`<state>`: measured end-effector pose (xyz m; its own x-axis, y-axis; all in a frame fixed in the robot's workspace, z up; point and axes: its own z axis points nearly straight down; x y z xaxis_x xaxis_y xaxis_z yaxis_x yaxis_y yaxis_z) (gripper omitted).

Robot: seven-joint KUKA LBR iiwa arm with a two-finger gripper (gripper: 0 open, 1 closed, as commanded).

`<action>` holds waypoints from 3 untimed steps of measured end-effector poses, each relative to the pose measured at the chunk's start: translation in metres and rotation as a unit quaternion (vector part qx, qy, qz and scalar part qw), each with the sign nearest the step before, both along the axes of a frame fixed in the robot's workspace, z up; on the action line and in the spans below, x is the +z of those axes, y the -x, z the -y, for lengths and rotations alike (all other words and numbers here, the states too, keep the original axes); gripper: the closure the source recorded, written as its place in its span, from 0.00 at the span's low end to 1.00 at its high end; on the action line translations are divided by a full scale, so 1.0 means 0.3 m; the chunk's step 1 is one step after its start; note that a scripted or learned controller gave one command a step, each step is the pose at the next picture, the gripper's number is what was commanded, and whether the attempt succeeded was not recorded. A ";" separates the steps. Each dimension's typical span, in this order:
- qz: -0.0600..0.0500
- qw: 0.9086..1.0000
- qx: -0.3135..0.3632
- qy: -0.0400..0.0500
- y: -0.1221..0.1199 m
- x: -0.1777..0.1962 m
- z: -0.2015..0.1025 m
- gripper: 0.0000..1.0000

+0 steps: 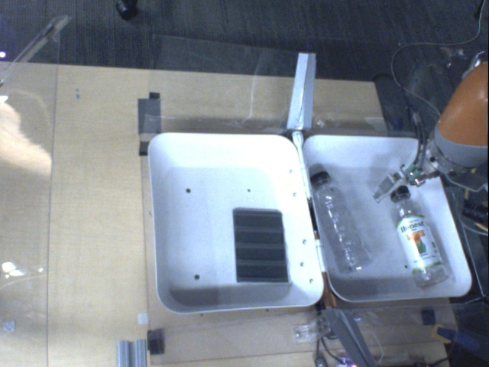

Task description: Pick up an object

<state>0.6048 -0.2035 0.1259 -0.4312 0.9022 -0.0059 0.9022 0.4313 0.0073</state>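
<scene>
Two clear plastic bottles lie in the right bin (359, 153). One, with a black cap, lies along the bin's left side (338, 224). The other, with a white and orange label (419, 241), lies at the right, its dark cap pointing to the far side. My gripper (397, 182) hangs low over the right bin, just above the cap end of the labelled bottle. Nothing shows clearly held in it. A black ridged rectangular block (260, 245) lies flat in the left bin (199, 167).
The arm with its orange band (467, 112) reaches in over the right bin's far right corner. A metal post (302, 90) stands behind the seam between the bins. Cables trail at the right edge (416, 82).
</scene>
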 end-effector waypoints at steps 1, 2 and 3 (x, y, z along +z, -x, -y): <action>-0.001 0.998 0.055 0.000 0.068 0.010 0.004 0.00; 0.002 0.999 0.040 0.001 0.229 -0.121 0.006 0.00; 0.005 0.988 0.153 0.004 0.351 -0.117 -0.038 0.00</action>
